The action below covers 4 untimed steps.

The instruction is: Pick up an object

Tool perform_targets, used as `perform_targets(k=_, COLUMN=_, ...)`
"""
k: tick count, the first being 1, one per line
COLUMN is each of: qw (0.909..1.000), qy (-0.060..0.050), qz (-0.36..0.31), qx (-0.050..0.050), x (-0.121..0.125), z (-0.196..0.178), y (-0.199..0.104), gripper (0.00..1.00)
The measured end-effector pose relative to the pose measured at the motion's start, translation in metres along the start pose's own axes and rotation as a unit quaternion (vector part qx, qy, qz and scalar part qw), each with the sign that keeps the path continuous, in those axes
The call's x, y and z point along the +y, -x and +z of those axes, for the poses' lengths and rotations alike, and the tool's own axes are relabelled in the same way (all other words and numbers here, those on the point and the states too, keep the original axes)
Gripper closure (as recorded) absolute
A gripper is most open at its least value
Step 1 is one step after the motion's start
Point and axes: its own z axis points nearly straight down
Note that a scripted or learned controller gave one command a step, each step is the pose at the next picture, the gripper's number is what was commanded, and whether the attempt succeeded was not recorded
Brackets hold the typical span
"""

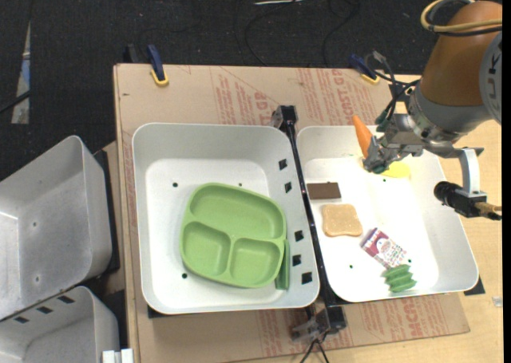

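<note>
Far end of right bin point(455, 274) | gripper point(377, 163) low over yellow item point(398, 169), carrot point(363, 136) just beside | jaw state: can't tell, wrist blocks | carrot looks light, stiff, prob slick plastic; judge best pinch across mid-body | toast point(342, 220), brown block point(323, 191) lie apart, nearer

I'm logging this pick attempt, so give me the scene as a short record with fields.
left bin: green divided tray
right bin: brown block, toast slice, pink packet, green ridged piece, carrot, yellow item
tool: low over the right bin's far end, beside the carrot
tool's hold: cannot tell
</note>
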Motion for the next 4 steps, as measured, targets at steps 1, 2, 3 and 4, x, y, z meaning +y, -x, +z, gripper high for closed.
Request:
perform_targets(k=1, qw=1.0, qy=0.0, qz=-0.001, qx=0.0, x=-0.012, z=-0.002, y=-0.061, gripper=1.0)
perform_targets(k=2, qw=1.0, qy=-0.001, qz=0.0, qx=0.0, x=-0.032, z=0.011, y=-0.11, gripper=1.0)
perform_targets(k=3, qw=1.0, qy=0.0, qz=-0.001, qx=0.0, x=-0.052, z=0.002, y=-0.156, gripper=1.0)
perform_targets(k=4, qw=1.0, qy=0.001, qz=-0.001, qx=0.0, x=-0.063, z=-0.004, y=-0.205, gripper=1.0)
